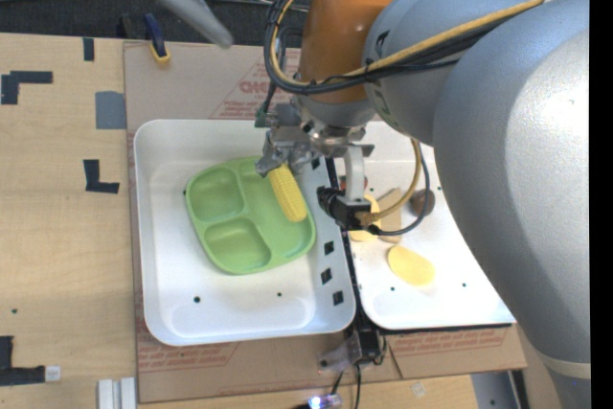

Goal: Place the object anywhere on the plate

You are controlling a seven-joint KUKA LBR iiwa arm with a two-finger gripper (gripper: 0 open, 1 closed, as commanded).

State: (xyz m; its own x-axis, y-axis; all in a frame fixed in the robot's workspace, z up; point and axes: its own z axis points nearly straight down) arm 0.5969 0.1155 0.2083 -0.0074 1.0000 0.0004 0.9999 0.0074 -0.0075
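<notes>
- Nearest me, at the front of the worktop, the left white bin has a stretch of bare floor before anything sits in it.
- In the right white bin, a pale yellow piece lies near the front, well apart from the action. A smaller yellow bit sits further back, by the divide between the bins.
- Further in, the green plate, with its three compartments, lies at a slant in the left bin.
- The corn cob is at the plate's right rim, angled, its upper end reaching up under the claw.
- The claw sits right over the cob's top end. I judge it closed on the corn, but the fingers are crowded by cables and I can't make out whether the cob is resting on the plate or hanging just above it.
- Behind, the arm with its orange band fills the back right.
- What could go wrong:
  - The cob is near the rim, not the middle, so if let go here it could roll off the raised edge onto the bin floor.
  - A cob is round and would likely turn once freed.
  - If it drags on lifting away, the light plate could shift too.
</notes>
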